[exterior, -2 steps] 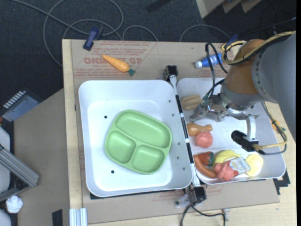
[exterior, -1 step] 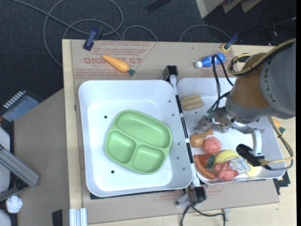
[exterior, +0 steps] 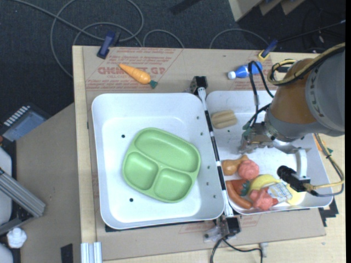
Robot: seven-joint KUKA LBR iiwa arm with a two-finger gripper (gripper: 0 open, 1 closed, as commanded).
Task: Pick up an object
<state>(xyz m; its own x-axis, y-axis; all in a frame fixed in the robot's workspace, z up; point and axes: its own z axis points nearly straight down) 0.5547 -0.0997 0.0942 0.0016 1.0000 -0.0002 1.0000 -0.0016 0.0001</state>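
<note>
Gripper [exterior: 249, 141], finger opening not discernible, poised low in the right bin [exterior: 233, 100]; nearest pickable items, a tan toy chicken drumstick [exterior: 235, 165] and red strawberry [exterior: 249, 169], lie just below it toward the camera, the drumstick's long axis running left-right.

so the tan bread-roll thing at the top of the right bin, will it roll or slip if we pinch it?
The bread roll looks smooth, rounded and oblong, so it would probably roll sideways if nudged. Likely a light, rigid plastic toy that could squirt out of an off-centre pinch. It lies apart from the toy pile, near the bin wall, which may crowd one finger.
</note>
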